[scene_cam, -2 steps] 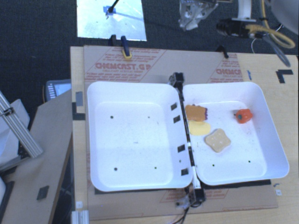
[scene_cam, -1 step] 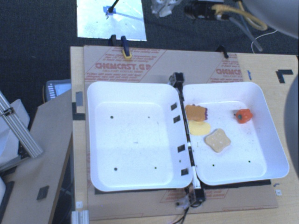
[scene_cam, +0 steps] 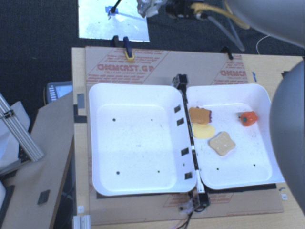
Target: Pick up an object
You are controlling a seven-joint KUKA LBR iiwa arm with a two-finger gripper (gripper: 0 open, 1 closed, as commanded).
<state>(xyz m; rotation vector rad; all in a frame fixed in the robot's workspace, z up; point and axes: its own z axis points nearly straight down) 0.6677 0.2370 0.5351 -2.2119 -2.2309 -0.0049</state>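
Observation:
Several small objects lie in the right bin (scene_cam: 257, 173): an orange-brown block with a purple edge (scene_cam: 200, 115), a flat yellow disc (scene_cam: 203, 131) just below it, a tan toast-shaped slice (scene_cam: 222, 143), and a small orange-red piece (scene_cam: 248, 118) near the right side. My gripper (scene_cam: 152, 1) hangs high at the top of the view, beyond the far edge of the bench and far from every object. Nothing is visibly held in it.
The left bin (scene_cam: 138, 144) sits beside the right one, joined by a black clipped seam (scene_cam: 186, 137). The grey arm (scene_cam: 288, 142) covers the right bin's right edge. A shiny plate (scene_cam: 112, 11) lies behind the bench. Clamps (scene_cam: 127, 49) stand at the board's far edge.

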